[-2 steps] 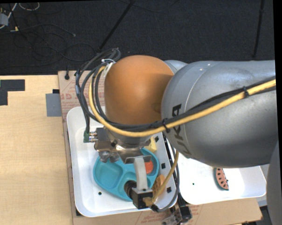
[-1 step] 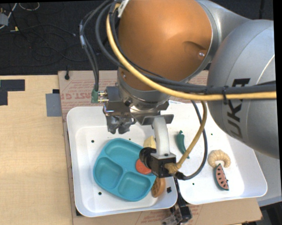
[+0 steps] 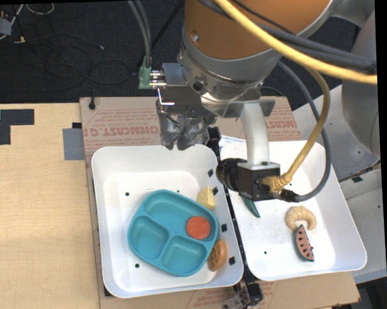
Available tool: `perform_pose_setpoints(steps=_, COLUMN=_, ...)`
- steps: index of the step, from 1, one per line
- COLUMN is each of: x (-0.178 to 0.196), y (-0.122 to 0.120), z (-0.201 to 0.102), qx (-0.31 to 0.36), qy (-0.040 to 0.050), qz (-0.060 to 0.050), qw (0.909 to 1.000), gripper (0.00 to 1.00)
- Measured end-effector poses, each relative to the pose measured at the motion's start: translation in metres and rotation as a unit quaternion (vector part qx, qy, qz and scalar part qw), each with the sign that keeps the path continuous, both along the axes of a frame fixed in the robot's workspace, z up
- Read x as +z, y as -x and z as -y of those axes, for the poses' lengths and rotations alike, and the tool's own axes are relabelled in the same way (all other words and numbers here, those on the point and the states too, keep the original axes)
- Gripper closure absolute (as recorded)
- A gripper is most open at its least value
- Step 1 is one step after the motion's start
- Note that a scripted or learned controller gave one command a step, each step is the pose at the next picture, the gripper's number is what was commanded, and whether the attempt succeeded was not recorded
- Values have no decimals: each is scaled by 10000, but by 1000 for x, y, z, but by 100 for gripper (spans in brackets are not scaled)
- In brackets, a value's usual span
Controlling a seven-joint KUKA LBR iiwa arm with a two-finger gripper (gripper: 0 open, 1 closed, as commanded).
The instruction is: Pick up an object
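Note:
My gripper (image 3: 182, 136) hangs over the far rim of the left bin (image 3: 111, 186), below the grey wrist, with nothing visibly held in it. In that bin lies a blue divided plate (image 3: 160, 238) with a red-orange round piece (image 3: 198, 227) on it. A yellow piece (image 3: 207, 197) rests by the plate's far right edge, and a brown ring-shaped piece (image 3: 217, 255) leans at its near right edge. The right bin (image 3: 338, 240) holds a pale croissant (image 3: 301, 216), a watermelon slice (image 3: 304, 243) and a green piece (image 3: 252, 207).
A black cylinder (image 3: 240, 179) with a yellow cable (image 3: 308, 145) hangs on a white post (image 3: 255, 138) over the divider between the bins, partly covering the green piece. The big arm body (image 3: 239, 33) fills the top. Wooden bench (image 3: 36, 209) lies left.

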State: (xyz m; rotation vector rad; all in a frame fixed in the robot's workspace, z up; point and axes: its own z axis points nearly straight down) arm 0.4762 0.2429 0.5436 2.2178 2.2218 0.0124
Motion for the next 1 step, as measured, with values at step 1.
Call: perform_pose_setpoints(steps=1, x=-258, y=3, z=0, qx=-11, qy=60, qz=-114, qw=9999, gripper=100)
